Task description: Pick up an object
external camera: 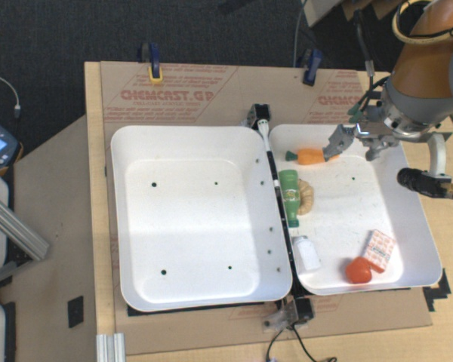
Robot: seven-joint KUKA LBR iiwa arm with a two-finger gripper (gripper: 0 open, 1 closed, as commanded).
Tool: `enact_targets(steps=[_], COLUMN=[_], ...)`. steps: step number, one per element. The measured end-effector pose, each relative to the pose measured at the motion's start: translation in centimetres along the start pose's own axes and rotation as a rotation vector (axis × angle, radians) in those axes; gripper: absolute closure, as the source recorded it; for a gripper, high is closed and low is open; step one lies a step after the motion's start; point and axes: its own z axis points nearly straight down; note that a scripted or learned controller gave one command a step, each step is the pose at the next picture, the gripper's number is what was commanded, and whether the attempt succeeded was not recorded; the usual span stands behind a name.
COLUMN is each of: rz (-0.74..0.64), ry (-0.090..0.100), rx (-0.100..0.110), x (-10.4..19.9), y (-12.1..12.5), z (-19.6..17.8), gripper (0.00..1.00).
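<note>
In the right bin [408,202], far end, the gripper [355,145] hangs with fingers spread wide, nothing between them. The toy carrot [309,156] lies just beside the left finger [336,143], on the bin floor near the divider. Judgement: shift left to centre the jaws over the carrot, descend to floor, then close. The green bottle [289,194] is near; avoid nudging it.

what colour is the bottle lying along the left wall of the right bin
Green, with a white label; the bottle shows best in the camera view, beside the right bin's left wall.
</note>
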Motion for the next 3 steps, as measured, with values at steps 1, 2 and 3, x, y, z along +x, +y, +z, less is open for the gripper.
enact_targets(steps=[1,2,3], rz=[-0.006,-0.009,-0.005], ry=[0.0,0.001,0.001], rx=[-0.004,-0.021,-0.023], x=[4.9,11.6,14.0], y=[6.7,6.7,5.7], z=[3.7,-11.2,-26.9], gripper=[0.0,0.0,0.0])
